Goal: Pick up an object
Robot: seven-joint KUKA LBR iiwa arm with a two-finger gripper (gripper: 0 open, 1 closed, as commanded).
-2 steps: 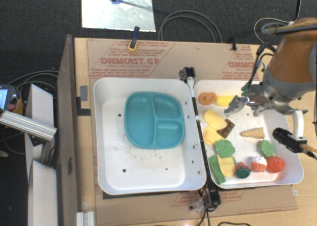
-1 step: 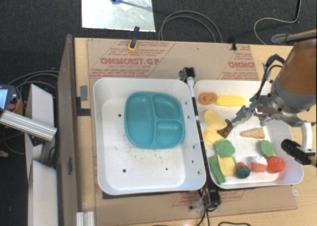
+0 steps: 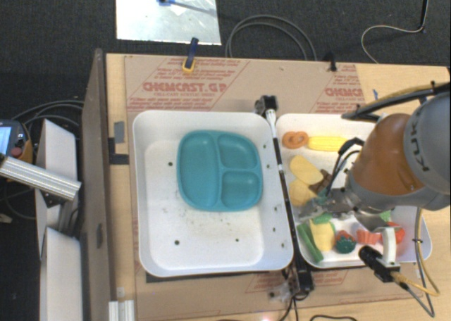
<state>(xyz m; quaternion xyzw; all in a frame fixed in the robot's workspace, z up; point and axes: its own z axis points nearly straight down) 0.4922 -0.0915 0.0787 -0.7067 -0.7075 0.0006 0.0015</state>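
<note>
I reach in from the right side, and my grey arm with the orange band point(image 3: 384, 150) covers a large part of the right bin point(image 3: 352, 120). My gripper point(image 3: 318, 204) is low inside this bin, near its left wall, among a group of small toy foods. Whether my jaws are released or clenched I cannot tell, because my own wrist hides them from the camera, and I see no object that is clearly between them. Just beside my gripper, on the side toward the far rim, lie two pale yellow pieces point(image 3: 304, 170), one behind the other. At the far end of the bin there is a small orange ring point(image 3: 295, 139) and next to it a yellow corn cob point(image 3: 325, 143); these two are almost touching. On the near side of my gripper I see a green and yellow piece point(image 3: 318, 235) close to the left wall, then a small dark green thing point(image 3: 344, 245), and further right some red pieces point(image 3: 384, 235), partly hidden under my arm. The left bin point(image 3: 158, 172) stands directly beside the right one, wall against wall, and it holds a teal plate with three compartments point(image 3: 218, 170), which lies flat in the far half of the bin, well apart from my gripper. Both bins rest on a brown cardboard sheet point(image 3: 211, 84) with red printing.
</note>
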